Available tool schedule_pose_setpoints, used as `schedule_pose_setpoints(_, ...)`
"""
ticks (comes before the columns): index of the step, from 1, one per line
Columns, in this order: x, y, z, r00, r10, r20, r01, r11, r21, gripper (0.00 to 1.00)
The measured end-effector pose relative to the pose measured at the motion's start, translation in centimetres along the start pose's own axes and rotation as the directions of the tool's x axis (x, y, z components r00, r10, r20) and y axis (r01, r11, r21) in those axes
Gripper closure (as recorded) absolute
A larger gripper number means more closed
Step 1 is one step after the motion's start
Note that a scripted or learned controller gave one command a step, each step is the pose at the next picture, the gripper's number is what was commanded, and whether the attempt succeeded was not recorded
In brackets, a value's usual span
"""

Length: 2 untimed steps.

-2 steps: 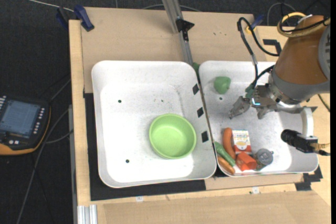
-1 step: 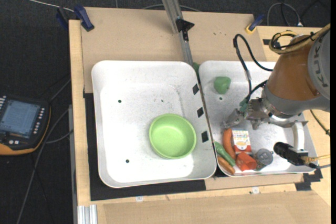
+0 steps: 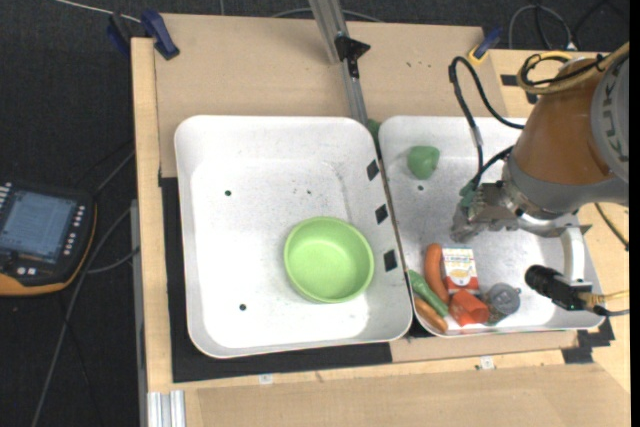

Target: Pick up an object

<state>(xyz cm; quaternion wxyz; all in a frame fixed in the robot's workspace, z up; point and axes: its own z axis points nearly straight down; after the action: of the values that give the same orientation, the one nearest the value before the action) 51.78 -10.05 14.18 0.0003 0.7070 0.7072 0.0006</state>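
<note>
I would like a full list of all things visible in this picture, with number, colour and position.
bins: 2, white, side by side on bench
bowl: 1, light green, left bin
round object: 1, green, right bin, far end
carrots: 2, orange, right bin, near corner
small box: 1, white and orange, beside carrots
red object: 1, near edge
grey object: 1, beside red object
handheld controller: 1, orange and black, floor, left
gripper: 1, grey, over right bin

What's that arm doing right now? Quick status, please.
Gripper low in the right bin, nothing seen held. Pile of toys just below it, green lump above. Green bowl sits in the left bin.
</note>
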Motion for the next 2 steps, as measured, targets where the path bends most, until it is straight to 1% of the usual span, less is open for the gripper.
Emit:
schedule_pose_setpoints(1, 0.29, -0.07, -6.22, 1.0, 0.0, 0.001, 0.0, 1.0, -0.005, 1.0)
schedule_pose_setpoints(2, 0.3, -0.04, -6.64, 1.0, 0.0, 0.0, 0.0, 1.0, 0.0, 1.0)
